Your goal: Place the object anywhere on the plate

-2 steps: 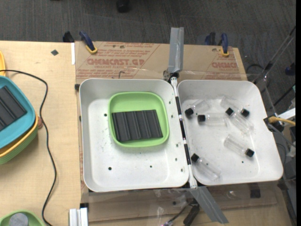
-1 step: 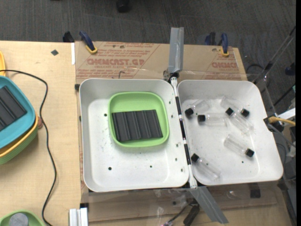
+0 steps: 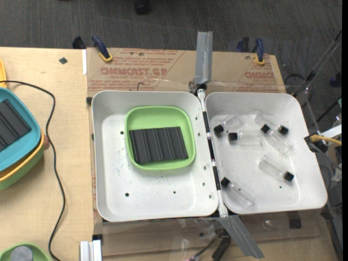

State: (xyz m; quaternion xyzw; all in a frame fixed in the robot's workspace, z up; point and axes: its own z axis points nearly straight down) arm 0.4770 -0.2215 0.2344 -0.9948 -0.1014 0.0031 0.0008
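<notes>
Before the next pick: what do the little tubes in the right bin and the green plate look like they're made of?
The tubes look like clear plastic or glass, since the white bin shows through them; their caps are black. The green plate looks like matte molded plastic, with a dark ribbed insert, maybe rubber.

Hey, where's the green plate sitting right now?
The green plate lies in the left white bin, toward its back, with a dark ribbed insert on it.
</notes>
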